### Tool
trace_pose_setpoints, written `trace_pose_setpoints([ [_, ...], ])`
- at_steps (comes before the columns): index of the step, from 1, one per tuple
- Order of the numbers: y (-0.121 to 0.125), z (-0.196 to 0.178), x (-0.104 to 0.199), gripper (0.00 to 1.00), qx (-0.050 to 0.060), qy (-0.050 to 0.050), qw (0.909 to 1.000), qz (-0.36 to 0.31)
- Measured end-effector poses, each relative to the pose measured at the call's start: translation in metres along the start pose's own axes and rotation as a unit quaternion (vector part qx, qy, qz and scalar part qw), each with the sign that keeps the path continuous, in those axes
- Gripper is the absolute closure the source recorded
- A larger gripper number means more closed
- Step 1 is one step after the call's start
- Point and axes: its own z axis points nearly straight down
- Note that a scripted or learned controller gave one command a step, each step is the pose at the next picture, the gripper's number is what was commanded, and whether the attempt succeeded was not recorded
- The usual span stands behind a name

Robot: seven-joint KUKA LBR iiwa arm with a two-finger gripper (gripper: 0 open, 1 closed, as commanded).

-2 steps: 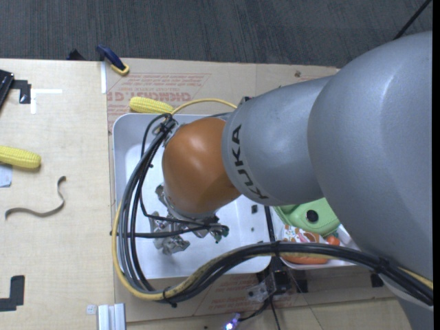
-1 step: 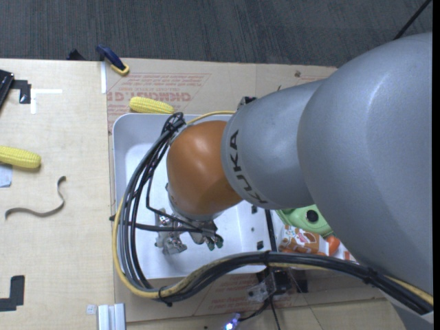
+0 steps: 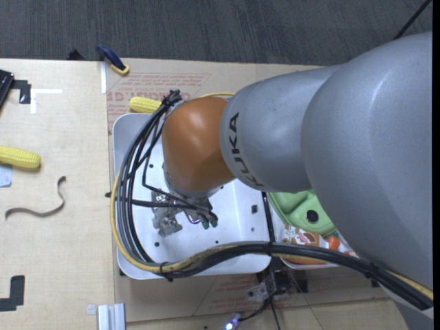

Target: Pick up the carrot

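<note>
The grey arm's metal two-finger gripper [image 3: 168,222] hangs over the left white plastic bin [image 3: 124,184], near its front edge. Whether it grips anything cannot be told. A sliver of orange carrot [image 3: 333,242] shows in the right bin, beside a green toy [image 3: 302,208].

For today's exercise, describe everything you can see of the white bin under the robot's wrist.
The white bin is a shallow tray with rounded corners, seemingly plastic, lying flat on the tan bench atop printed cardboard. The orange band of the arm and looping black cables hide much of it. The gripper hangs over its bare floor. Its right wall adjoins a second bin holding green and orange items.
</note>
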Motion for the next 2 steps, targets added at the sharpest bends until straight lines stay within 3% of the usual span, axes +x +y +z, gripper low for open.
trace_pose_setpoints([
  [1, -0.065, -0.146, 0.053, 1.00, 0.000, 0.000, 0.9993, 0.037],
  [2, -0.116, -0.104, 0.068, 1.00, 0.000, 0.002, 0.9983, -0.058],
])
